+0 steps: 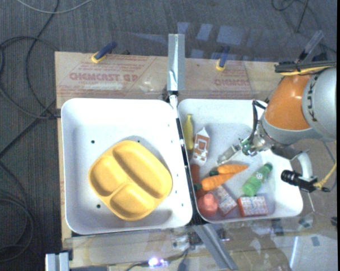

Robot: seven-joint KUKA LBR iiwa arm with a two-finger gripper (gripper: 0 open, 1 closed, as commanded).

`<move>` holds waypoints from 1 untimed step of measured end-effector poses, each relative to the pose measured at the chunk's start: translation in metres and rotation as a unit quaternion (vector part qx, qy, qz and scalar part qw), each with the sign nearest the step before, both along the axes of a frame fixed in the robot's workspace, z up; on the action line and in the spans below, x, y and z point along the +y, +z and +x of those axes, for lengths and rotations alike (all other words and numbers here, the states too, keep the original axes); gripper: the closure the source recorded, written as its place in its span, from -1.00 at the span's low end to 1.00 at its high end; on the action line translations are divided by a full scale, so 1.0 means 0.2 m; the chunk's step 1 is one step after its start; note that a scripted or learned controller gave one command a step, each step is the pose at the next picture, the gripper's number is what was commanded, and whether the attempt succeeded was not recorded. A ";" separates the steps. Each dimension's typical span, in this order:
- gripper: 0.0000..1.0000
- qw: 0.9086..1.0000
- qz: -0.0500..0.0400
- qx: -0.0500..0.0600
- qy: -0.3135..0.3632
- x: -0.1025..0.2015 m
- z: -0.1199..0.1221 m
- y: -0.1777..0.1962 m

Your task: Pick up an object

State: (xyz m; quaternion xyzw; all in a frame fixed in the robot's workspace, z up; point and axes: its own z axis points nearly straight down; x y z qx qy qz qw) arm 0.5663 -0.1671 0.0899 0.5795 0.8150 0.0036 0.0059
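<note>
Camera view: two white bins side by side on the bench (68, 72). Left bin (79, 123) holds one yellow divided tray (130, 178), three compartments, its long axis running 10 to 4 o'clock. Right bin (283, 205) holds the clutter. Two carrots: the larger carrot (218, 179) lies near bin centre, long axis roughly 8 to 2 o'clock, thick end at 8; the smaller carrot (233, 167) is just above it, tip toward 3. One green bottle (256, 180) at 3 o'clock of the carrots, cap toward 1 o'clock. One yellow banana (188, 131) along the bin's 9 o'clock wall, upright 12 to 6. One small carton (201, 144) just beside it. One red round fruit (208, 204) at the 7 o'clock corner, two small packets (252, 206) along the 6 o'clock wall. The hand (244, 147) hangs over the bin at 1 o'clock of the carrots; whether it is open and what it grips, cannot tell.
</note>
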 end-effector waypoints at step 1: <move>-1.00 0.997 -0.003 0.002 0.081 -0.17 0.38 0.00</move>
